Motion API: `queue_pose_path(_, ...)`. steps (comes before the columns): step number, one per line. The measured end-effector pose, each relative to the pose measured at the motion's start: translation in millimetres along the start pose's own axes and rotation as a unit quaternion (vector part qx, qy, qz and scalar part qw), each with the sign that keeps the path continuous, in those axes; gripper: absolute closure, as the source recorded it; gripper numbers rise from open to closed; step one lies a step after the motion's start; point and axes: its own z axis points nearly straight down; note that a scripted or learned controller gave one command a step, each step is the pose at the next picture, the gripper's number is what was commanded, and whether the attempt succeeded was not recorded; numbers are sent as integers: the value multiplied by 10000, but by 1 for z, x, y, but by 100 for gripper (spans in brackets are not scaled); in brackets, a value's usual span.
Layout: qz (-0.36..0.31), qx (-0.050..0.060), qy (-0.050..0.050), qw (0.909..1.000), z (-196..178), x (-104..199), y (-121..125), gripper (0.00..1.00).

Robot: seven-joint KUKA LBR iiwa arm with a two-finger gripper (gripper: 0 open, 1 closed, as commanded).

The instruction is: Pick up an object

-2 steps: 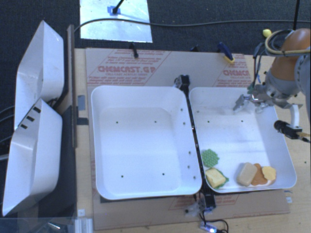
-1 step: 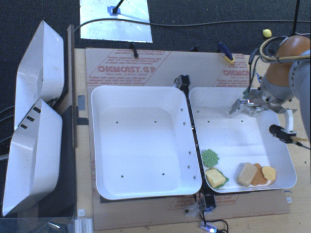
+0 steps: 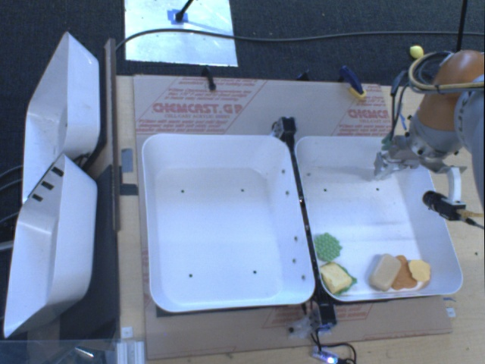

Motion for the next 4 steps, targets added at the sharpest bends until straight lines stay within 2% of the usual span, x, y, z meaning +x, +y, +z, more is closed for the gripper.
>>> queue_pose_path(1, 1, -17, -3, 10000, -60, 1, 10, 100)
queue_pose_path(3, 3, -14, -3, 10000, -176, -3, 8, 100)
queue_pose_path(4, -16, 14, 10, 10000, -162, 50, 9, 100)
